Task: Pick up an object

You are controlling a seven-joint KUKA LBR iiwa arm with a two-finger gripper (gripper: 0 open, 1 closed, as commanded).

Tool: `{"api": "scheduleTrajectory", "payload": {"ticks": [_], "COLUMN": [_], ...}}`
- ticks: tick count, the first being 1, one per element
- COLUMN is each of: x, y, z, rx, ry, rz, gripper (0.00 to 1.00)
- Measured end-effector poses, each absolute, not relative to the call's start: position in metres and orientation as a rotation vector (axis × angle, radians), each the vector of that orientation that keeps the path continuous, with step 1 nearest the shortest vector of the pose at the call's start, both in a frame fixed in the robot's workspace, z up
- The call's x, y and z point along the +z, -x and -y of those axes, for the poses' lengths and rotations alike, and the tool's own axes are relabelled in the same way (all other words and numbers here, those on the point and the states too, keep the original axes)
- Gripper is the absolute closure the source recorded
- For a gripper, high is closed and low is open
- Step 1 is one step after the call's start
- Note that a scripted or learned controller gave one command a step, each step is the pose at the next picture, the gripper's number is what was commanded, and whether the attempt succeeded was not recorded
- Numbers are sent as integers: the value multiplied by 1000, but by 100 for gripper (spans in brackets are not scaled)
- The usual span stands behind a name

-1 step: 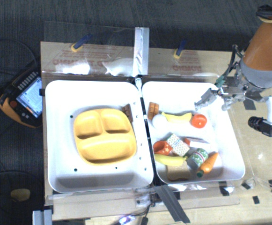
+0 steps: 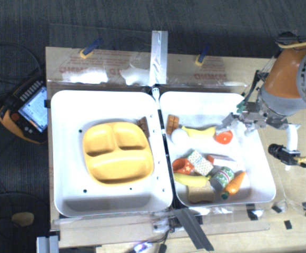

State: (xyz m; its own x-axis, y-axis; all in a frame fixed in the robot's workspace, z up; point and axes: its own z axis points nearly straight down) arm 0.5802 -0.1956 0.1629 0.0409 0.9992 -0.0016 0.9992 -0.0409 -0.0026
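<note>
The gripper (image 2: 240,121) is seen at the upper right of the right bin (image 2: 263,165), hung from the grey arm with its orange band (image 2: 285,78). Whether anything is gripped cannot be told, the dark metal parts being too small and blurred to be read. A small red tomato-like piece (image 2: 224,137) is found just beside the gripper, to its lower left, touching the tip of a yellow banana (image 2: 199,132). A white egg-shaped object (image 2: 179,136) is placed against the banana's other end, with a brown block (image 2: 173,122) above it by the bin's left wall.

Lower in the same bin, a checkered box (image 2: 200,163) is piled among a red piece (image 2: 183,165), a second yellow banana-like piece (image 2: 190,180), a green-labelled can (image 2: 222,177) and an orange carrot (image 2: 235,183).

The left bin (image 2: 68,194) is occupied by a yellow divided tray (image 2: 118,152), and a small brown item (image 2: 142,124) is seen at the tray's upper right corner.
</note>
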Motion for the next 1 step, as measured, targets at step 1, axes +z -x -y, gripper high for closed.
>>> {"api": "scheduleTrajectory", "payload": {"ticks": [1], "x": [89], "y": [-574], "z": [188], "rx": [-5], "ry": [2117], "rz": [2333], "gripper": [0]}}
